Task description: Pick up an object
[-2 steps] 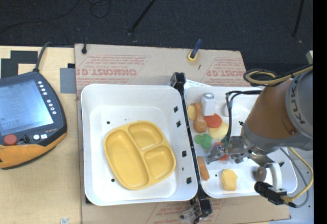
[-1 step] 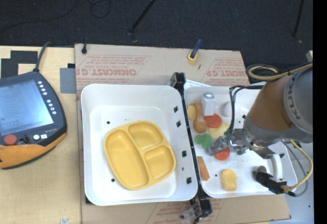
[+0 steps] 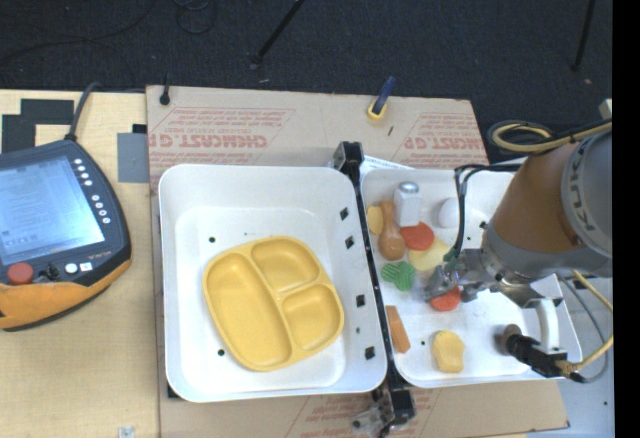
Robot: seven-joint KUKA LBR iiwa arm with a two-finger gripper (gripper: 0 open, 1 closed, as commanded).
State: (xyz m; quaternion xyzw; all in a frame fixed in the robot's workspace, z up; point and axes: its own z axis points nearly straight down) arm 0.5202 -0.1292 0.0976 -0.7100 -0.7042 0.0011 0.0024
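hand (image 3: 447,284) low in right bin (image 3: 480,366), cardboard bench (image 3: 230,131)

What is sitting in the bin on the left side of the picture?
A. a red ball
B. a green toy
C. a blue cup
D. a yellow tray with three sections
D: the left bin holds a yellow tray split into three compartments, lying flat on the bin's floor.
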